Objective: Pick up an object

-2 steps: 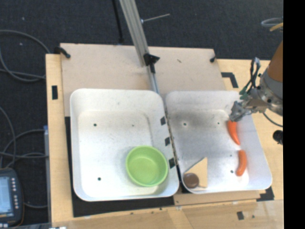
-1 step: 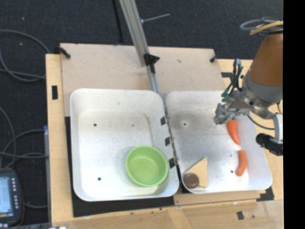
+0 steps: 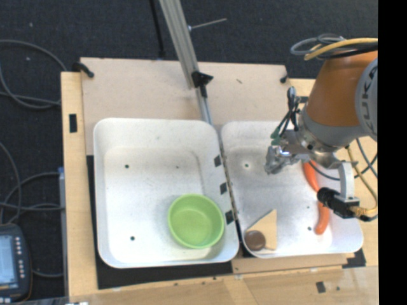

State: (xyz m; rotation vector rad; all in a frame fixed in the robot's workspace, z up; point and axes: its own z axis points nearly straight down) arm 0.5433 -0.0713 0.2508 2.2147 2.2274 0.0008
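Camera view, left bin (image 3: 127, 170) with green bowl (image 3: 195, 220), right bin (image 3: 254, 138) with wedge (image 3: 266, 229), carrot (image 3: 316, 196), jaws' state unclear

Both white bins (image 3: 127, 170) look like thin moulded plastic, smooth but finely speckled, with a soft sheen on the rims. The green bowl (image 3: 195, 220) is plastic too — smooth, matt inside. Beneath them the bench (image 3: 140, 84) reads as raw fibreboard, dull and pale brown. The slanted rail (image 3: 181, 33) is bare extruded aluminium, ribbed and satiny. The arm's orange band (image 3: 337, 84) is glossy painted casing — the gripper (image 3: 275, 161) is grey metal.
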